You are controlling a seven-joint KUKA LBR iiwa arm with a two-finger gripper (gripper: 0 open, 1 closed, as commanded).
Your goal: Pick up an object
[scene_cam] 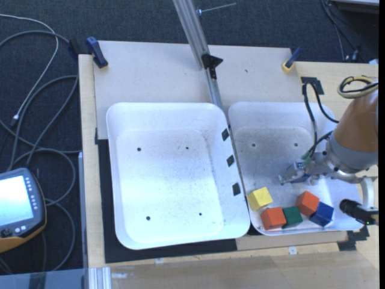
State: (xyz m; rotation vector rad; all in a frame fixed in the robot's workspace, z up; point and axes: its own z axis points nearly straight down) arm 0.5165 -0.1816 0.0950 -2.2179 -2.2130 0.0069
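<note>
A fixed camera looks down at a slant on a bench holding two shallow white bins side by side. The left bin (168, 173) holds nothing to pick. The right bin (271, 131) holds five small blocks, clustered along its near edge.

From left to right the blocks are: a yellow block (260, 198), standing a little apart from the rest; an orange block (274, 218); a green block (293, 216) touching the orange one; a second, red-orange block (308, 202) just behind the green one; and a blue block (323, 214) beside it at the right.

The grey arm with its orange band (361, 125) reaches in from the right. Its gripper (295, 173) hangs over the floor of the right bin, just behind the blocks and between the yellow and red-orange ones. It holds nothing, and how far its fingers are spread cannot be told.

The step in hand appears to be the approach before a grasp. The yellow block looks the easiest target, since it has free space on its sides, whereas the others crowd together and leave little room for fingers.

The blocks look roughly cubic, so none has a clear long axis. The yellow one sits turned slightly against the bin's edge, so the fingers would best line up with its flat faces rather than its corners.
</note>
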